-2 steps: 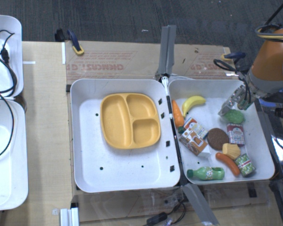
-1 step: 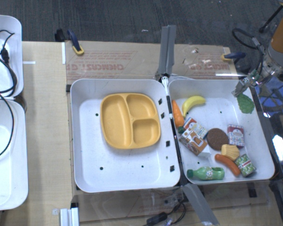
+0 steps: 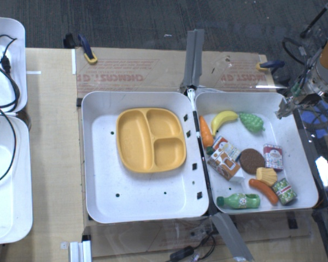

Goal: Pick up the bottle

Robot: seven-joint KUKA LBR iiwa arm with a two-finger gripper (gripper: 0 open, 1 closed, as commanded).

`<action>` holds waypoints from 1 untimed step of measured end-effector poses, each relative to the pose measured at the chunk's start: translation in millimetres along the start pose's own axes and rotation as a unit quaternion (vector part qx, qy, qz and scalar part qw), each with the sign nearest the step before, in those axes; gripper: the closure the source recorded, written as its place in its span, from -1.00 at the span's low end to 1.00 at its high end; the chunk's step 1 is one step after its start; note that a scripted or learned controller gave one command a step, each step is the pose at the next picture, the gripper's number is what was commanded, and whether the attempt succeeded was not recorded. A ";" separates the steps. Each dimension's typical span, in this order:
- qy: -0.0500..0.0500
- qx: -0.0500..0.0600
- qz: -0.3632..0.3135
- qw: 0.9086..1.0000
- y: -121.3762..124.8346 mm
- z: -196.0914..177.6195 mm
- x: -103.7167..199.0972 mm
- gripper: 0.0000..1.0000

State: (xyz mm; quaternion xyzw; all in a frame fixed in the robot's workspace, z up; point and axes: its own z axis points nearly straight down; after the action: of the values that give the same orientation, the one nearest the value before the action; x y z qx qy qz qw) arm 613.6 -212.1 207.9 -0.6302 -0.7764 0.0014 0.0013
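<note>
The bottle [image 3: 239, 201] is green with a label and lies on its side at the front edge of the right bin [image 3: 300, 146]. My gripper [image 3: 288, 106] hangs over the right bin's far right corner, well away from the bottle and above the bin's rim. Nothing shows between its fingers.
The right bin also holds a carrot [image 3: 205, 131], a banana [image 3: 224, 119], a green fruit [image 3: 252, 123], a snack box [image 3: 225, 157], a brown cookie [image 3: 252, 159], a sausage [image 3: 263, 190] and small packets. A yellow divided plate [image 3: 151, 139] lies in the left bin [image 3: 98, 162].
</note>
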 end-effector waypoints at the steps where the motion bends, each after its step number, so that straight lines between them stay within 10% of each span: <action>1: 0.000 0.000 0.000 1.000 0.1 -0.1 0.2 -1.00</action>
State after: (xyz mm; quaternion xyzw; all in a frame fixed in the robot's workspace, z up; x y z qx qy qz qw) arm 613.7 -211.9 208.0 -0.6301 -0.7765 0.0014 0.0013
